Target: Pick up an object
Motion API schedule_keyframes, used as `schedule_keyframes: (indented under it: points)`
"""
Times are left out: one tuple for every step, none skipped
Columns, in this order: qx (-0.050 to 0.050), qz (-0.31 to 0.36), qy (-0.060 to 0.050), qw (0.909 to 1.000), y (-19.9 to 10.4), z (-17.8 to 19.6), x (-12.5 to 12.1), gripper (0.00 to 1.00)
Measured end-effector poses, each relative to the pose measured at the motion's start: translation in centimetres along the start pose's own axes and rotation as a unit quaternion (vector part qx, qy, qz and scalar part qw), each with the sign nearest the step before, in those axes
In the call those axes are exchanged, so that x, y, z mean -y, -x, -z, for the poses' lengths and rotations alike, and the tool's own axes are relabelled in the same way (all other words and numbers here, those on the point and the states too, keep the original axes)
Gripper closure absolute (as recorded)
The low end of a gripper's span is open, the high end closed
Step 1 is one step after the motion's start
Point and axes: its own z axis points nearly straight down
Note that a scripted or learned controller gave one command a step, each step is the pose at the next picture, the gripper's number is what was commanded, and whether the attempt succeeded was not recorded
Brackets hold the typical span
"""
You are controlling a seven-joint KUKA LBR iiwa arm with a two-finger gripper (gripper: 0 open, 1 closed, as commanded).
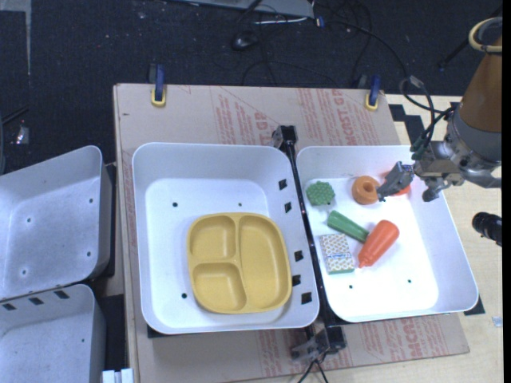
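The left bin (152,214) holds a yellow divided plate (238,262). In the right bin (447,246) lie a green knobbly piece (320,192), a green stick (346,225), a patterned packet (337,253) and a carrot (378,242) slanting toward the far right corner. An orange ring (366,190) sits just left of the gripper (413,183), whose fingers stand apart, empty.

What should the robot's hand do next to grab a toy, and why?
Probably drop down a little toward the orange ring. The gripper sits just to the ring's right in the right bin, and nothing shows between its jaws. The ring lies apart from the carrot and the green piece, so it looks like the nearest and easiest pick.
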Motion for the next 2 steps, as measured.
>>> schedule_keyframes:
  points:
    - [0.001, 0.001, 0.006, 1.0000, -0.1, 0.6, -0.2, 0.00]
    - [0.001, 0.000, 0.005, 1.0000, 0.4, -5.4, -0.6, 0.00]
